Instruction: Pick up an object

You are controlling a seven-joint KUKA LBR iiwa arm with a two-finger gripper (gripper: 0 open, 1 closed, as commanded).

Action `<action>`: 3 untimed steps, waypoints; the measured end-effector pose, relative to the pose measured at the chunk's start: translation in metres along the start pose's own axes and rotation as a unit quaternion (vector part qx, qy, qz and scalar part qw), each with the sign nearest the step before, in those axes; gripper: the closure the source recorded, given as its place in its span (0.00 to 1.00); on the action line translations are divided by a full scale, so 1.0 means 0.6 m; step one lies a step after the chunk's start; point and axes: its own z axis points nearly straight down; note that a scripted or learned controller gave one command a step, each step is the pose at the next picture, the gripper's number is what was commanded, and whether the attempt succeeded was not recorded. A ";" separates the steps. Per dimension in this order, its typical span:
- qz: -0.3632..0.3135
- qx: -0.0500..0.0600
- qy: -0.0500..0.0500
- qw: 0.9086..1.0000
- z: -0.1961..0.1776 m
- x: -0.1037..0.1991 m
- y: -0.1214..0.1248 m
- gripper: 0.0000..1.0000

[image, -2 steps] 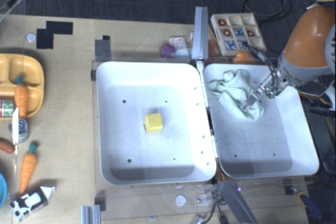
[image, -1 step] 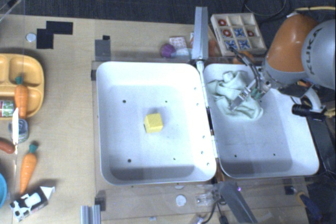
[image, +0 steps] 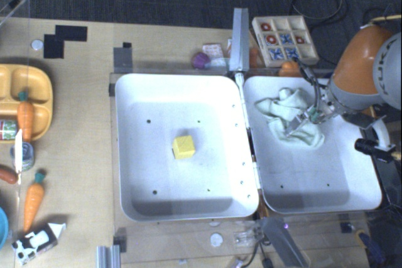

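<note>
Arm: your grey arm with the orange band [image: 359, 66] comes in from the right, and the frame edge cuts off most of its body.
Gripper: the two-finger gripper [image: 312, 115] sits low over the right shallow white bin [image: 326, 191], right at the cloth.
Fingers: you cannot tell whether they are apart or together; the wrist and cloth folds crowd them.
Cloth: the crumpled white cloth [image: 287, 115] lies in the right bin's upper half, seemingly touching the gripper tip.
Block: the small yellow cube-shaped block [image: 184, 147] sits near the middle of the left shallow white bin [image: 144, 198], well apart from the gripper.
</note>
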 end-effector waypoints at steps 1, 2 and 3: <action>-0.064 -0.002 -0.002 0.998 -0.001 0.005 -0.030 0.00; -0.069 -0.003 -0.001 0.998 -0.002 0.082 -0.006 0.00; -0.004 -0.001 0.000 1.000 0.000 0.036 -0.007 0.00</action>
